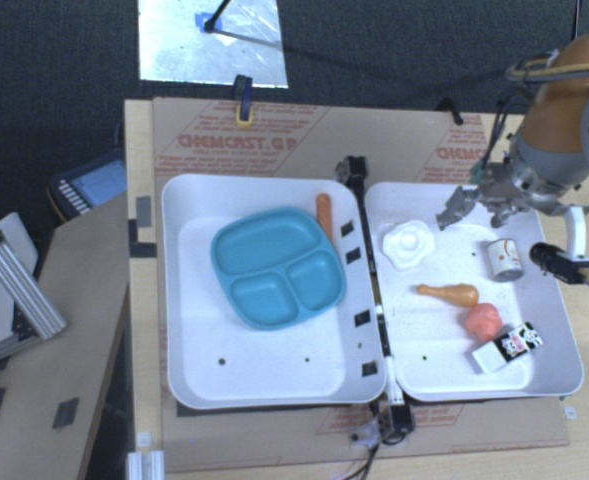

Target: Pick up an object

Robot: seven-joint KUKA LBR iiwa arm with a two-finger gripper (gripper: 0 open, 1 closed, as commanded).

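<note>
Robot fingers, the gripper [461, 206], hang over the top edge of the right bin [564, 353]. They look spread apart with nothing between them, though they are small and a bit blurry, so that is my best guess.

Now from left to right. In the left bin [189, 358] sits a blue plate [277, 266] with three parts. Just beside its top right corner lies a thin orange stick [323, 211] (maybe a toy carrot). In the right bin, a white lumpy thing [408, 242] rests just below the fingers. Lower down is a tan toy shaped like a pear or squash [451, 293], and a pink ball [483, 319] is touching its fat end. Next to that lies a small black and white box [507, 346]. A little can [504, 258] lies on its side near the right wall.

I think the arm is at the reaching step, with nothing picked yet. The white lumpy thing is closest. The next move needs the fingers to go down around it and then squeeze shut.
</note>
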